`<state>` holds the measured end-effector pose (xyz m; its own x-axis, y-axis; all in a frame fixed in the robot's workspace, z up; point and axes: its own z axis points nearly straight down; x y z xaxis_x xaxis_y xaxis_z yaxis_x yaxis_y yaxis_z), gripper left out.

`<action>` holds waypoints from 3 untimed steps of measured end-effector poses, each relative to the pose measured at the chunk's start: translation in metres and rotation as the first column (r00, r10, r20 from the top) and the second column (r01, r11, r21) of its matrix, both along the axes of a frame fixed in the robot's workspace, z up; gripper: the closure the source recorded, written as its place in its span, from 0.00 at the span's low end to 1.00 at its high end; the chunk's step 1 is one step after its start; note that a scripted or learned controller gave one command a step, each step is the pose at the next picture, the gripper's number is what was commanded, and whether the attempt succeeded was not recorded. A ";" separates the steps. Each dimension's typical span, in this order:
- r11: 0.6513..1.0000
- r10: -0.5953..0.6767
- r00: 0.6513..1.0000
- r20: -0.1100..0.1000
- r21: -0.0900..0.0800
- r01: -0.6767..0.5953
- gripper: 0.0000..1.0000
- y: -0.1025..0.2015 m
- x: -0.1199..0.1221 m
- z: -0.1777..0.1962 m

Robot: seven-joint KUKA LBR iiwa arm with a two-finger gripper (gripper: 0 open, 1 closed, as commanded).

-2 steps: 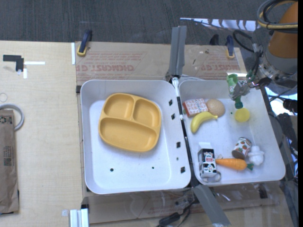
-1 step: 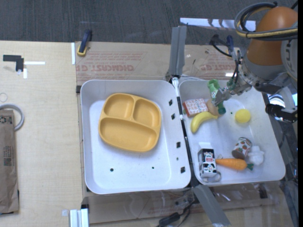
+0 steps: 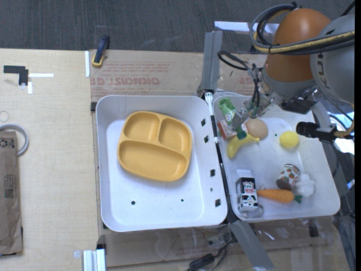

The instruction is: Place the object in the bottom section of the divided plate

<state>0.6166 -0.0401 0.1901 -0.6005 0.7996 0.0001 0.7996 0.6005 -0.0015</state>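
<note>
Nearest the camera, along the front edge of the right bin [image 3: 316,208], lie a small cow-print carton [image 3: 247,192], a toy carrot [image 3: 276,195] and, just behind the carrot, a brown-and-white cupcake-like toy [image 3: 289,176] with a white fluffy piece [image 3: 306,183] beside it. None of these is touched.

In the left bin [image 3: 113,196], the yellow divided plate [image 3: 154,145] sits toward the back half, a little left of centre. Its long bottom section [image 3: 152,161], the one nearest the camera, holds nothing, and so do the two smaller sections behind it. So the placing has not happened; nothing has yet crossed from the right bin.

Further back in the right bin, a yellow ball [image 3: 289,140] rests near the right wall, well apart from the rest. Toward the back-left corner a cluster is packed together: a banana [image 3: 240,144], a tan egg-shaped toy [image 3: 256,129] touching it, and a green-and-red packet [image 3: 227,117] against the left wall.

The gripper [image 3: 252,110] hangs over this cluster, its tip down near the tan toy and the banana. Whether it is spread or closed cannot be told from here, and nothing is clearly seen pinched by it. Which object it is after is uncertain; the tan toy or banana seems likeliest.

By my reading the task is at its very start: a grasp must be secured, then lift, carry over the divider between the bins, and release in the bottom section.
</note>
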 end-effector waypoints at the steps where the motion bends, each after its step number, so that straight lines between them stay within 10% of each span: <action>1: 0.991 0.131 0.991 -0.001 0.000 -0.131 1.00 0.051 -0.068 0.000; 2: 0.991 0.131 0.991 -0.001 0.000 -0.131 0.00 0.051 -0.068 0.000; 3: 0.992 0.126 0.992 -0.003 0.000 -0.126 1.00 0.049 -0.067 0.007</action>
